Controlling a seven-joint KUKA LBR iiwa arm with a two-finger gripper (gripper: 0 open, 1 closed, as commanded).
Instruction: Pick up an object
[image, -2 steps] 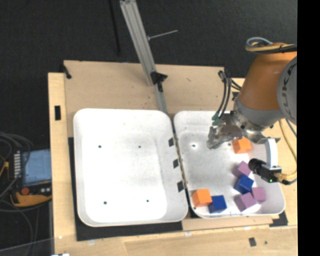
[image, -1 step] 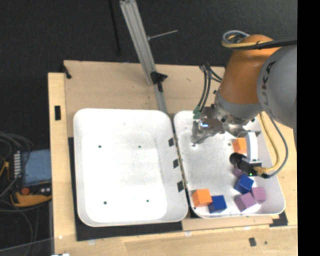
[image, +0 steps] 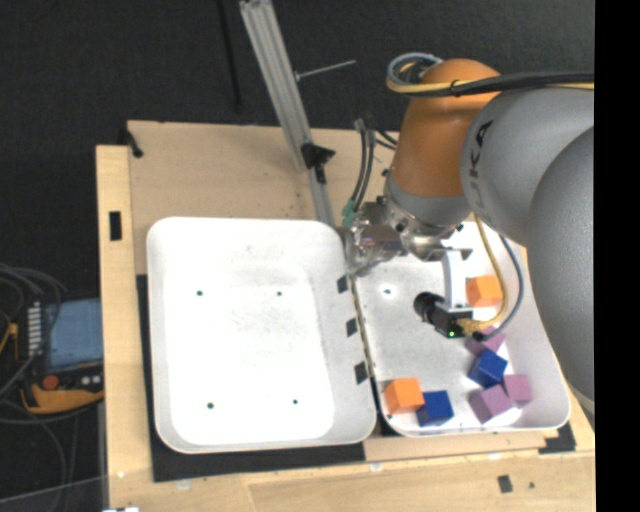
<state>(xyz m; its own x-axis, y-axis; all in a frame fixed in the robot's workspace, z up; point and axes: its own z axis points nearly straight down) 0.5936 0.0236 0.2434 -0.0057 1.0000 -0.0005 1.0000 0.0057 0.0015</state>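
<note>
– Over on the left of your table (image: 120, 350) that's just the left bin (image: 240, 320), yeah? Where's your end effector?

– Your end effector (image: 365, 248) hangs at the right bin's (image: 400, 320) far left corner, by the seam between the bins. Can't tell if it's released or clenched.

– And the blocks?

– All in the right bin. Near edge: orange cube (image: 404, 394) touching blue cube (image: 436, 407). Then purple block (image: 490, 402), second blue cube (image: 488, 367) and purple cube (image: 518, 388) bunched together. Far orange cube (image: 484, 290) sits further back.
</note>
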